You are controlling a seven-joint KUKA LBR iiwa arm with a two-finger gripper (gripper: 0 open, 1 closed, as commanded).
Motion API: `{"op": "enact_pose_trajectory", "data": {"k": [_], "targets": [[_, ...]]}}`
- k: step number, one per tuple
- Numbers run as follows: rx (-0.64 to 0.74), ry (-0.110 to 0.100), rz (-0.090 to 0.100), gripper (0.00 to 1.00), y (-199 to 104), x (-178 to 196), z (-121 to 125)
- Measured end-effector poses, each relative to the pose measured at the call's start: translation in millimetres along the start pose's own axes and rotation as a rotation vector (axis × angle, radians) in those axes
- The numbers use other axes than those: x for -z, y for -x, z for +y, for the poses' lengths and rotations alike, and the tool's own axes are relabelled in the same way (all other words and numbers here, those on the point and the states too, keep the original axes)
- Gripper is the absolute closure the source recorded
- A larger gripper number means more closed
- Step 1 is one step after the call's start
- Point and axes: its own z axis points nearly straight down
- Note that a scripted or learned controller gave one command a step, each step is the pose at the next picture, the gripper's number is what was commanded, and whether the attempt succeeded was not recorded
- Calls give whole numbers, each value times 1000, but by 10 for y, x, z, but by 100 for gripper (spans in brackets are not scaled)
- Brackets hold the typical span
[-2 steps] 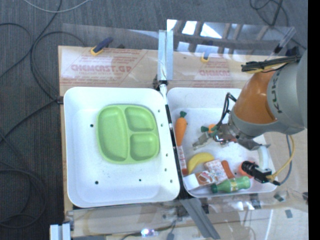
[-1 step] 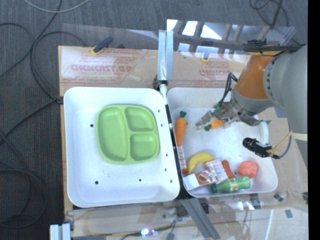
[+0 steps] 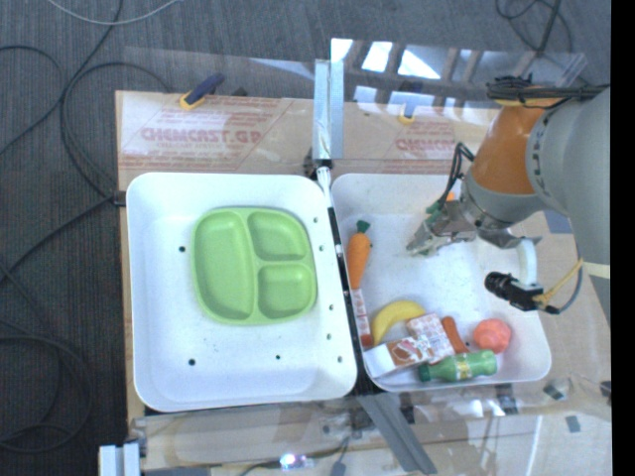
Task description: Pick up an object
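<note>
1. Since the arm reaches in from the right, the gripper (image 3: 434, 238) hangs over the right bin (image 3: 451, 191), above bare floor in its upper half, with nothing between its fingers. They seem slightly spread, pointing down and left, though they are too small to be sure.
2. Because the task names no particular object, any toy here would serve. The carrot (image 3: 357, 255) lies nearest, just left of the gripper along the bin's left wall, orange body pointing down, green top up.
3. Piled along the lower edge, probably where loose items slide together, are the other candidates: one banana (image 3: 395, 316), one red-and-white packet (image 3: 421, 341), one green bottle (image 3: 457, 367) lying on its side, and one orange ball (image 3: 492, 334). The packet touches the banana and the bottle.
4. That makes five loose things in the right bin, one of each.
5. Resting flat in the left bin (image 3: 159, 365) is one green tray (image 3: 254, 266) with three compartments, well apart from the gripper.
6. Counted overall: two bins, one tray, one arm.
</note>
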Motion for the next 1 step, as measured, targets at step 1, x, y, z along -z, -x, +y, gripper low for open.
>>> {"op": "enact_pose_trajectory", "data": {"k": [1], "targets": [[-172,-9,-1,100,-536,1225,46]]}}
